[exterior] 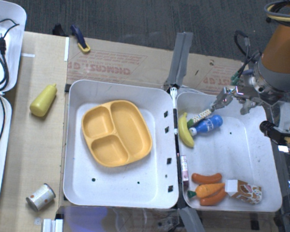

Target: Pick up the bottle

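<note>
A blue bottle [207, 124] with a white cap lies on its side at the back left of the right bin [255, 151], touching a banana [185, 131]. My gripper [235, 101] hangs over the bin's back edge, a little up and right of the bottle, open with nothing between its fingers. A yellow squeeze bottle [43, 100] lies on the bench, left of the left bin [74, 146].
A yellow divided plate [116, 132] fills the middle of the left bin. At the front of the right bin lie a sausage [206, 178], a carrot [210, 192] and a small carton [244, 191]. A small can [40, 196] lies on the bench at front left.
</note>
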{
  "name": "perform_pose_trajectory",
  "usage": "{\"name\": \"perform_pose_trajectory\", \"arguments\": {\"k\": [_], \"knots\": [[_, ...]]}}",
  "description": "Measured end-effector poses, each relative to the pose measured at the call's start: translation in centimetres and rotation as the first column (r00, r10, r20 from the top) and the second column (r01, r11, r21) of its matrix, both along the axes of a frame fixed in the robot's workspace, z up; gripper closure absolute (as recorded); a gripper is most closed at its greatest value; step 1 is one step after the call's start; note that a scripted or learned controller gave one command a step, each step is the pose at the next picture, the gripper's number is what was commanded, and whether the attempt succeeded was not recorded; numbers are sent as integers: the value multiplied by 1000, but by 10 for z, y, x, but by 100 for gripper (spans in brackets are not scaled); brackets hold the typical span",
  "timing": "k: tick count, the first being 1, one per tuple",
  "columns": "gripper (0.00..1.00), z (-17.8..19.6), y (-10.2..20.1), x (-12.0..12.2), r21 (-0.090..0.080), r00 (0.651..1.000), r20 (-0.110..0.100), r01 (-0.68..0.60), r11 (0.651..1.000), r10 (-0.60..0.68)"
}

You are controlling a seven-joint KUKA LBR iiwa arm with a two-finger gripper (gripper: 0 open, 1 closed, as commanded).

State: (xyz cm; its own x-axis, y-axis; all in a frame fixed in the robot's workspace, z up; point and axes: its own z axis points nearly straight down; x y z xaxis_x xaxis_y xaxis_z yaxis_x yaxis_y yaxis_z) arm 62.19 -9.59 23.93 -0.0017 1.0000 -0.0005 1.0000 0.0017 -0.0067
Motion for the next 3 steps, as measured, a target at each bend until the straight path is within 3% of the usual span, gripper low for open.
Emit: {"name": "perform_pose_trajectory", "arguments": {"k": [1,2,3], "knots": [[0,-134,-10,4,2,942,3,-334,942,334],[100,-127,-11,5,3,944,1,-331,944,331],[100,14,44,16,-1,999,1,-50,999,50]]}}
